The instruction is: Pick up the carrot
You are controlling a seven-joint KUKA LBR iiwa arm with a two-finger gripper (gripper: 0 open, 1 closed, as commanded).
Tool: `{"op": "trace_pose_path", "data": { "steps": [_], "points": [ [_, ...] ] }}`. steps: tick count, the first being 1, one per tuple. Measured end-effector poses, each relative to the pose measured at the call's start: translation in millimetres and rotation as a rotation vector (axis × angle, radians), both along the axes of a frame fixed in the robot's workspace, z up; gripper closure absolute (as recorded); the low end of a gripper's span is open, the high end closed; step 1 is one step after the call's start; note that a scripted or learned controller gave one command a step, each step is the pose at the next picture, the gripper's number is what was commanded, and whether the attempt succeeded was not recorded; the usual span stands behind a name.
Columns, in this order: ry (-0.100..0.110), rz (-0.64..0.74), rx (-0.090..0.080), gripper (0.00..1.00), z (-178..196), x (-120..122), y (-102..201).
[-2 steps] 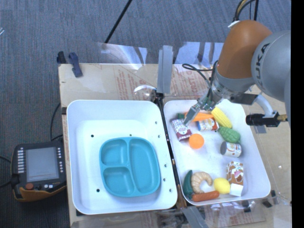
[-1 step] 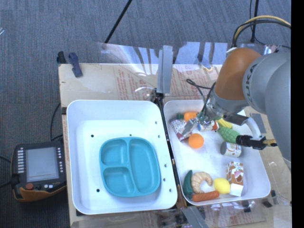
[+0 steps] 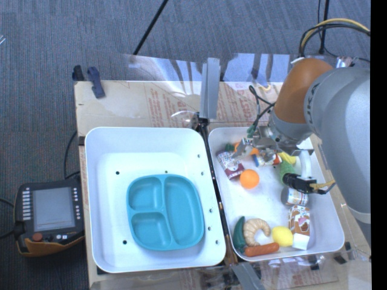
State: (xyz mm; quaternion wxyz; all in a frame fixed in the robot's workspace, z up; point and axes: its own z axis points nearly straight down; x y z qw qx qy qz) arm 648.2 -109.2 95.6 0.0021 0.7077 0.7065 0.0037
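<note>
The end effector (image 3: 257, 147) hovers low over the far end of the right bin (image 3: 336, 222); its grip cannot be told. The carrot (image 3: 261, 251) lies along the bin's near edge, beside a croissant (image 3: 257, 228). No labels are legible.

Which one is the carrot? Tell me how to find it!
Look in the right bin, the one crowded with toy food, not the one holding the blue tray. Go to its near edge, at the bottom of the picture, just below the croissant and the yellow lemon. The carrot is the long, thin orange-red stick lying flat there; the orange ball is round.
</note>
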Motion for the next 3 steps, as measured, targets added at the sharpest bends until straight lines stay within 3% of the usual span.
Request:
{"op": "trace_pose_path", "data": {
  "steps": [1,2,3],
  "points": [
    [-0.009,-0.254,0.000,0.00,0,-74,-4],
    [-0.006,-0.157,0.001,0.00,-1,-167,-9],
    [-0.004,-0.160,0.010,1.00,9,-166,-7]
  ]
}}
